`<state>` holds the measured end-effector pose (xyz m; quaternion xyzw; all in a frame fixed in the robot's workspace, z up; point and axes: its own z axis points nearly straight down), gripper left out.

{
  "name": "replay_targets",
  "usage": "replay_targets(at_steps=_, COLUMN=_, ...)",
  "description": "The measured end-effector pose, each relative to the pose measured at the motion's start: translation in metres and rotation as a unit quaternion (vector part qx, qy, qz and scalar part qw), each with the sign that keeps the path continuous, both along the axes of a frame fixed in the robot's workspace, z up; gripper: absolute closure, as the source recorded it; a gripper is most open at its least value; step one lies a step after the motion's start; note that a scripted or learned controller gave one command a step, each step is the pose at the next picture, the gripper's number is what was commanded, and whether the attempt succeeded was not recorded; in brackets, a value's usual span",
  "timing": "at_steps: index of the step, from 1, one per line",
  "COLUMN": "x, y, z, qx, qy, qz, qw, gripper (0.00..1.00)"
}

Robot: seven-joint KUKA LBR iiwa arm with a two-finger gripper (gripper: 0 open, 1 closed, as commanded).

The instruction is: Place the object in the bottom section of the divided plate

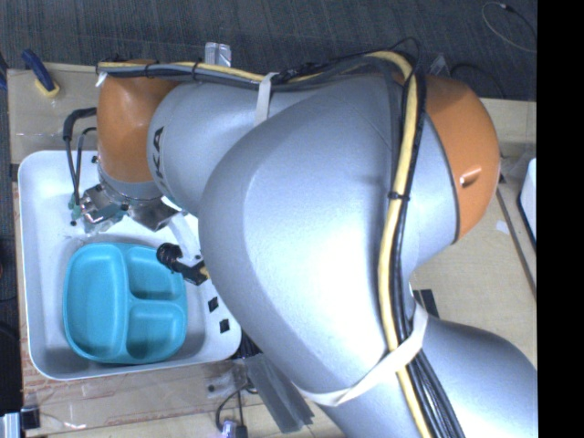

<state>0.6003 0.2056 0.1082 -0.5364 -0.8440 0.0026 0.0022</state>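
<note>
One smooth blue divided plate [125, 302], rounded and glossy, lies in the white bin [41, 245] on the left. Over the bin's far end hangs the gripper [96, 206], mostly hidden under the bulky grey arm [310, 245]; I cannot tell its state. "KUKA" lettering shows partly on the arm.

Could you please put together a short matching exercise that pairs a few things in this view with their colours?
Things:
1. divided plate
2. bin
3. band above the wrist
4. cable along the arm

Colours:
A. orange
B. yellow
C. white
D. turquoise blue

Pairs: 1-D, 2-C, 3-A, 4-B

The divided plate lies in the bin, and the tool is above the plate's far end.
</note>
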Motion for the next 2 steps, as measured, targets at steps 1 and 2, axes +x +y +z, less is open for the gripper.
replay_targets(at_steps=1, x=-0.045, y=0.003, z=-0.002, qx=0.0116, qy=-0.036, qz=-0.092, qw=0.9950, gripper=1.00)
replay_targets(at_steps=2, x=-0.012, y=0.004, z=0.125, qx=-0.0006, qy=-0.001, qz=-0.127, qw=0.9919, gripper=1.00)
